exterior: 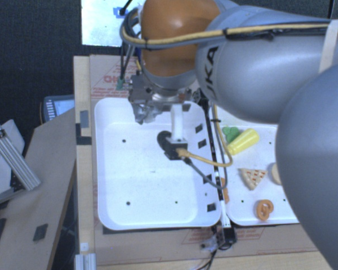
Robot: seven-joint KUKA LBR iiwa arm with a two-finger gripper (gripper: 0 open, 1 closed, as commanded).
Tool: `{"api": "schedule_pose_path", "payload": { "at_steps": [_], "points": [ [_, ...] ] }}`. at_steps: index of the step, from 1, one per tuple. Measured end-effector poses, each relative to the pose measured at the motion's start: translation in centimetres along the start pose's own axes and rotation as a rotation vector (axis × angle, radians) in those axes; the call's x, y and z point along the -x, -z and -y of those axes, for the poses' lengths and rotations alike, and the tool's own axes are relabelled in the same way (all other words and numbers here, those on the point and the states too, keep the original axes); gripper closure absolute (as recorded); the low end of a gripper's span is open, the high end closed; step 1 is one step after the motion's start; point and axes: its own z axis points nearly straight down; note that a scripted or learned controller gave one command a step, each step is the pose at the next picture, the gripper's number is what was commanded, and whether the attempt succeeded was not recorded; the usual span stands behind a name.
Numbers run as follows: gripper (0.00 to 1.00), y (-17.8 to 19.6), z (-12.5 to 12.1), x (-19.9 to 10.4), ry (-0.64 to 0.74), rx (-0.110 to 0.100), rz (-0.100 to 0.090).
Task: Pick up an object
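We see a smooth yellow cylinder (243,141) in the right-hand white bin (243,202), long axis slanting up-right; we cannot tell the tool (141,113) opening.

A dark, finely textured backdrop (34,38) is seen across the upper part of the view, from nine o'clock round to twelve. Against it, at about eleven o'clock, a bright pale panel (101,21) is lit strongly, and a small blue mark is carried near its right side. The pale wooden bench (80,207) is covered by a cardboard sheet (110,83) printed in red. At eight o'clock a tan board (45,173) is set just beside the bench, and a small grey block (40,232) lies on it. An aluminium profile (14,162) is laid aslant at nine o'clock, with a small bluish screen (57,107) above it.
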Motion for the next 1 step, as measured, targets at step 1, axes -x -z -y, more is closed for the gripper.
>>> {"api": "schedule_pose_path", "payload": {
  "at_steps": [1],
  "points": [
    [1.0,10.91,-6.0,0.02,-0.001,0.028,-0.01]
  ]
}}
